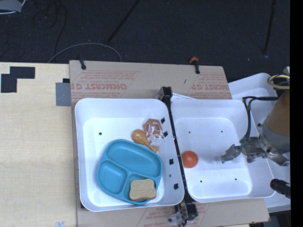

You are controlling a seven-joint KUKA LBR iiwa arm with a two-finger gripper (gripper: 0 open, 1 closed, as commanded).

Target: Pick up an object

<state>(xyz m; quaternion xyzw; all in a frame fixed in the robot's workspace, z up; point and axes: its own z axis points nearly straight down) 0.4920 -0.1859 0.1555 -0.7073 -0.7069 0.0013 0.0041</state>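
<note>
An orange-red ball (190,159) lies near the left wall of the right bin (215,193). My gripper (230,153) hangs over the right part of that bin, to the right of the ball and apart from it, open with nothing between its fingers. In the left bin (90,126) sits a blue divided plate (123,167) with a slice of toast (142,189) in its front compartment. A tan drumstick (141,138) and a small brown-and-white packet (154,128) lie just behind the plate.
A black divider (174,150) runs between the two bins. The grey arm with its orange band (281,115) enters from the right over the right bin's edge. A cardboard sheet (142,82) lies under the bins.
</note>
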